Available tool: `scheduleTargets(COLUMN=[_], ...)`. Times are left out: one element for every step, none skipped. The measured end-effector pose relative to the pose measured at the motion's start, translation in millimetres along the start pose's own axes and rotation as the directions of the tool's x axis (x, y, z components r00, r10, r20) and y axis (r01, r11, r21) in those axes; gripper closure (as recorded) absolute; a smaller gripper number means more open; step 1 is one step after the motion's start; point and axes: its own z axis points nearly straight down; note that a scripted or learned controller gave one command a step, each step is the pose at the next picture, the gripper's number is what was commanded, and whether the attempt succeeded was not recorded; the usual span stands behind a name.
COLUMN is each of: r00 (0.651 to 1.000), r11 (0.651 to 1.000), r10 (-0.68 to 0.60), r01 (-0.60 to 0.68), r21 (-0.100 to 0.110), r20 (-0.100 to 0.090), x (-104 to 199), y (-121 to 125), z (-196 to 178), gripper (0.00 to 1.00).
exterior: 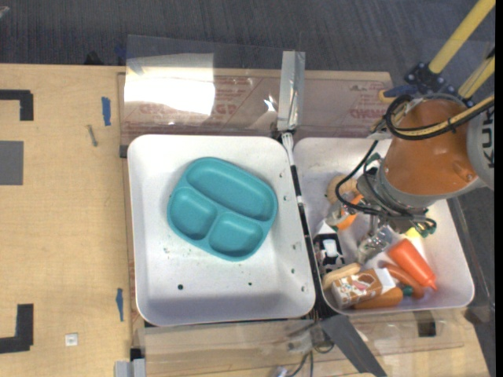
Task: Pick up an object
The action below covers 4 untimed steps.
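Two white bins [149,289]: teal divided plate [222,207] far left of gripper [376,238], orange carrot toy [413,262] just right; finger state impossible to tell.

A teal plastic divided plate [222,207] with three compartments lies tilted in the left shallow white bin [149,289], near the centre of the frame. The right shallow white bin [456,277] holds a cluster of small things at lower right: an orange carrot-shaped toy [414,264], a printed snack packet [357,288] and a small black-and-white item [328,248]. The grey arm with its orange band [424,151] reaches in from the upper right, and its gripper [376,238] hangs low over that cluster. The light wooden bench [55,210] fills the left side.
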Motion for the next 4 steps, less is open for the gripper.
scheduleTargets(r00=[0.995,1.0,1.0,0.999], r11=[0.995,1.0,1.0,0.999], r10=[0.102,0.022,0.022,-0.035], r01=[-0.102,-0.022,-0.022,0.035], r21=[-0.009,-0.009,-0.003,-0.011], r20=[-0.018,-0.016,-0.003,-0.013], x=[-5.9,-20.3,-25.5,-69.8], y=[-5.9,-21.3,-22.2,33.7], z=[13.2,14.2,0.2,-86.0], gripper=[0.0,0.0,1.0,1.0])
